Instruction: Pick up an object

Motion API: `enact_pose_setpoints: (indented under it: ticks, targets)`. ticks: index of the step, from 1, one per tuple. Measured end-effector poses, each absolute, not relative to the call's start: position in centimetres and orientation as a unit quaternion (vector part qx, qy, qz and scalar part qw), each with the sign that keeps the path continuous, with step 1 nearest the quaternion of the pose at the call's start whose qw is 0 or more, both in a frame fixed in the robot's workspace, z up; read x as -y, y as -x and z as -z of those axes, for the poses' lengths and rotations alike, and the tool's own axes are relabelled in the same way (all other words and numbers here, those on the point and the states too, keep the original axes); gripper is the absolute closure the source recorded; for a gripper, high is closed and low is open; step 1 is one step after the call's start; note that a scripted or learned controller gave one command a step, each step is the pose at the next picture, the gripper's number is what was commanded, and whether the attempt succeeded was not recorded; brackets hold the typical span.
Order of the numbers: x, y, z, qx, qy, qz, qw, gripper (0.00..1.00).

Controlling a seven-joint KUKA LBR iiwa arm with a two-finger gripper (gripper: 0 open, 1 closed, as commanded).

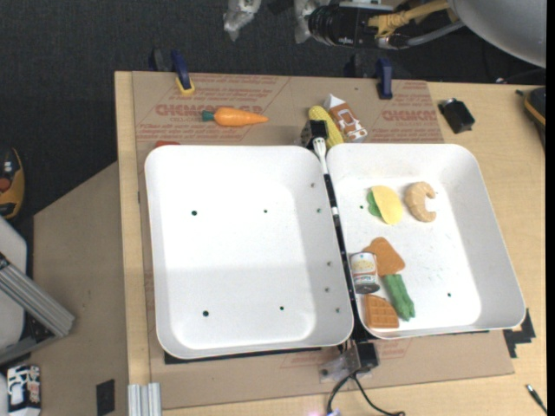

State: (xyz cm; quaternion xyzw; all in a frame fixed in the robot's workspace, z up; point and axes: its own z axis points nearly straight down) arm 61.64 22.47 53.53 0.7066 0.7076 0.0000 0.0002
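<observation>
My gripper [276, 7] hangs high above the bench, well beyond the far rim of the right bin [486, 232], over dark floor; its two pale fingers [241, 7] stand apart with nothing between them; the black wrist with yellow cabling sits just to the side of them nearer my arm [503, 11], whose grey bulk fills the corner past the bin's far right end. Inside the right bin lie all the toys I might take; a yellow and green piece [383, 204] rests toward the far middle, and a tan croissant-like piece [422, 201] lies just beside it, apart from it, toward the bin's outer wall; nearer the front, close to the wall shared with the left bin [234, 250], a small can [364, 271] touches an orange wedge [385, 255]; a green vegetable [400, 295] runs from that wedge toward the front rim, and a waffle-like square [380, 312] sits against it at the front corner. Beyond the right bin's far rim, on the cardboard sheet [408, 111], a corn cob [321, 121] and a brown and white packet [347, 121] lie side by side; a toy carrot [236, 118] lies farther along, behind the left bin.
</observation>
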Motion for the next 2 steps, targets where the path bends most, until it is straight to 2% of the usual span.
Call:
enact_pose_setpoints:
  ticks: [1,2]
  targets:
    - [-22.6,-61.6,-54.7,-0.708,-0.706,-0.0023,0.002,1.00]
    - [-22.5,-53.9,-53.6,-0.709,-0.706,0.0007,-0.002,1.00]
